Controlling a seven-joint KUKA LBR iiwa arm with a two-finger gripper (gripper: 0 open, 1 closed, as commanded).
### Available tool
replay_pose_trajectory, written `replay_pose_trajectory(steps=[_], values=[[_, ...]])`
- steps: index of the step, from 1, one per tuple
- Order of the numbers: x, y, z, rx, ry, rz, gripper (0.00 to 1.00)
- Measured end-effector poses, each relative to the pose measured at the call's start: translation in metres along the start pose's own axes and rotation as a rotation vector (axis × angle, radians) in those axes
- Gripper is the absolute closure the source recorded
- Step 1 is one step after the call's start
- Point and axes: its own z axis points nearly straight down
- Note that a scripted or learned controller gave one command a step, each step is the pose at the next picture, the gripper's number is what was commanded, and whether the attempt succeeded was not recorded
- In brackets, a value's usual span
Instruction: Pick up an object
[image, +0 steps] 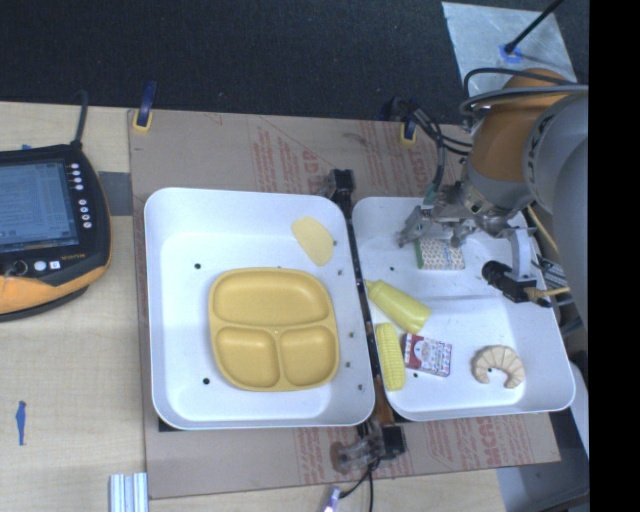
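My gripper hangs over the far part of the right bin, at about twelve o'clock from that bin's centre. Its metal fingers are spread apart, one on each side of a small packet with a dotted face that lies flat on the bin floor just below them. Nothing sits between the fingers; the packet rests on the bin, not lifted. My arm comes in from three o'clock, its orange band above the wrist.

The other things in the right bin lie nearer the front. A yellow bottle-like piece lies tilted by the bin's left wall, at roughly nine o'clock from the centre. Just toward six o'clock from it, an ear of toy corn lies along the same wall. Beside the corn, touching or nearly so, is a small red and white packet. A toy croissant sits well apart from these, at about four o'clock, near the bin's front right corner.

The left bin holds a yellow divided plate in its middle and a pale yellow oval piece at about one o'clock from the plate. On the table at nine o'clock lies a tablet with an orange case.
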Motion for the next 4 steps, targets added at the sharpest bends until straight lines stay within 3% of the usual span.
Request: replay_pose_trajectory(steps=[1,2,3,4], values=[[-0.001,0.000,-0.011,0.000,0.000,-0.001,1.00],[0.000,0.000,-0.011,0.001,0.000,-0.001,0.00],[-0.001,0.001,-0.021,0.000,0.000,-0.002,1.00],[-0.001,0.001,-0.021,0.001,0.000,-0.002,0.00]])
